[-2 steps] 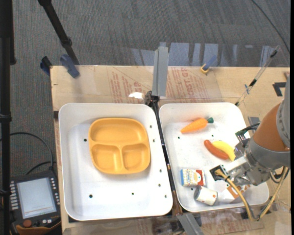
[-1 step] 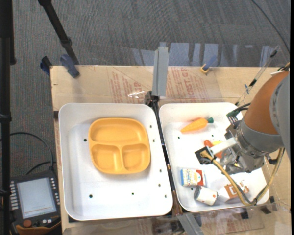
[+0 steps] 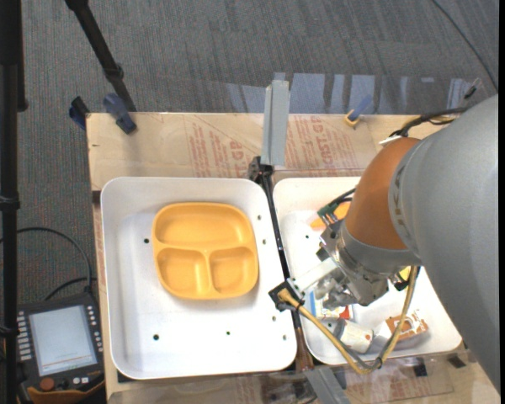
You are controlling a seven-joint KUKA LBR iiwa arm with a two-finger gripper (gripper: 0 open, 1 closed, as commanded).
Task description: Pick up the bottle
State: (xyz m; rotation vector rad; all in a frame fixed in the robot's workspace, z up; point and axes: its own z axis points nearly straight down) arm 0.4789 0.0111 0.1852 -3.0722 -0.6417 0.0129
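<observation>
The wooden, board-covered surface (image 3: 177,146) carries two shallow white plastic bins side by side, which keeps the loose items penned within the arm's reach. The left white bin (image 3: 126,310) holds a yellow plastic plate with three compartments (image 3: 206,249), lying flat and well apart from the work. The right white bin (image 3: 307,194) is where the grey arm with its orange band (image 3: 379,204) reaches down, and its bulk covers most of that bin's floor. Taking the orange band as the landmark, the jaws (image 3: 337,297) sit just below it, low over a cluster of small items. What appears to be the small white bottle (image 3: 353,335) lies on its side just below the jaws, though it is partly covered and hard to make out. A small orange-and-white packet (image 3: 406,326) lies to the lower right of the band, and a dark green item (image 3: 331,213) peeks out at its left. Whether the jaws are spread or closed cannot be told, nor whether they touch anything.
</observation>
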